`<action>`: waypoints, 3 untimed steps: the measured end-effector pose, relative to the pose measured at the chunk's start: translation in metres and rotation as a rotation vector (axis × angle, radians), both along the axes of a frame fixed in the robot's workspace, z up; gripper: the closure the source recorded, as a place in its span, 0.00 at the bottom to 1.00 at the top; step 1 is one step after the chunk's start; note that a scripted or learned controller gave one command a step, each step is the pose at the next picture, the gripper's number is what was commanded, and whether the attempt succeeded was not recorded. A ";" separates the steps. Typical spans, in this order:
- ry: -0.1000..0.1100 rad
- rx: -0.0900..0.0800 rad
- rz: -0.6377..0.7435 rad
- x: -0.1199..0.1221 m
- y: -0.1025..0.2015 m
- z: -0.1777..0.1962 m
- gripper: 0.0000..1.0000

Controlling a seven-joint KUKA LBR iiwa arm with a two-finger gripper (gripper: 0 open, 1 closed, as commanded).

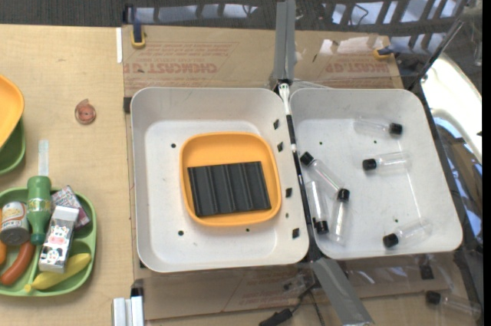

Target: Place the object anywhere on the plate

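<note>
Sitting in the left shallow white bin [153, 240], one orange square plate [230, 179] carries one black ribbed block [230, 189]; six clear plastic tubes with black caps [383, 162] lie scattered across the right bin [430, 240], both bins resting on cardboard over a wooden desk [61, 71] by dark carpet

left of the left bin [153, 186], a green tray [80, 259] holds toy food, a small bottle [38, 205] and a carton [55, 240]; a pink disc [85, 112] lies farther up, an orange dish [8, 113] beyond.
</note>
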State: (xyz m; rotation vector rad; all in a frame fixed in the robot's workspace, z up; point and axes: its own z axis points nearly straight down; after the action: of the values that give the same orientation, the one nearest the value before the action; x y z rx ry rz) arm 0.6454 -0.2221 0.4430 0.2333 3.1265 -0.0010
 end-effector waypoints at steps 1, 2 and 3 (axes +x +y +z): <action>0.002 0.000 0.199 0.002 0.001 -0.085 0.00; 0.003 0.001 0.408 0.015 0.001 -0.148 0.00; 0.002 -0.001 0.737 0.015 0.001 -0.189 0.00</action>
State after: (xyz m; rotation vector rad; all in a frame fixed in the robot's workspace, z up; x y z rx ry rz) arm 0.6600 -0.2213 0.2538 -0.9087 3.0027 0.0016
